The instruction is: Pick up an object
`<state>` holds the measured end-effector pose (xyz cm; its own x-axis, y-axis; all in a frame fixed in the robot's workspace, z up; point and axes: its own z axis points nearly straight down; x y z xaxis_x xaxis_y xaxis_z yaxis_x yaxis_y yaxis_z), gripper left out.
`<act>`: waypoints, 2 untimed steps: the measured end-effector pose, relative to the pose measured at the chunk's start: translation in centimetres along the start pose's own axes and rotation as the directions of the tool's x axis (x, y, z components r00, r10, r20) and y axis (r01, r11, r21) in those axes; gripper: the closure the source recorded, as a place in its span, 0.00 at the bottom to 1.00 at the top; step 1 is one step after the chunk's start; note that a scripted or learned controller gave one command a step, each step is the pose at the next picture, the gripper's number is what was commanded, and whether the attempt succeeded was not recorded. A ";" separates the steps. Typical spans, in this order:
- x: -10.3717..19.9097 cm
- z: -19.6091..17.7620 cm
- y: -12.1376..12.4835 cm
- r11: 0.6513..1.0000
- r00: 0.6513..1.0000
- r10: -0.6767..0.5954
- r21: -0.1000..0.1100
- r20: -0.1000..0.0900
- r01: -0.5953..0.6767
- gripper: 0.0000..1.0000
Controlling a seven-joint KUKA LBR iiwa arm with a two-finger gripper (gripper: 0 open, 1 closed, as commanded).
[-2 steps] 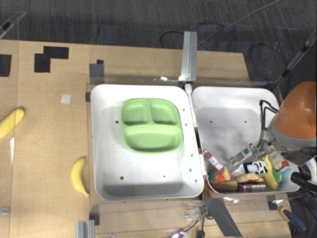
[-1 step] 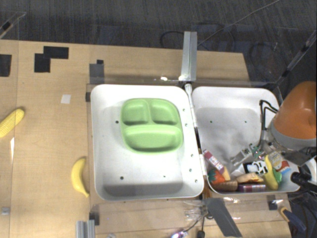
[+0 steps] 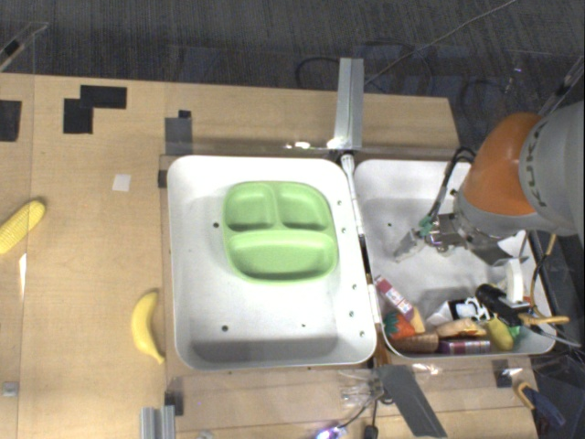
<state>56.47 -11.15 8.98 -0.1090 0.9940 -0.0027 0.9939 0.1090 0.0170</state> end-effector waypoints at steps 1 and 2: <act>2.0 0.2 4.5 0.995 0.995 0.103 0.003 0.000 -0.103 0.00; 1.5 0.5 11.0 0.971 0.971 0.240 0.008 0.001 -0.240 0.00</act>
<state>67.20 -8.41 8.70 0.1324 0.9912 0.0005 0.9912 -0.1324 0.0087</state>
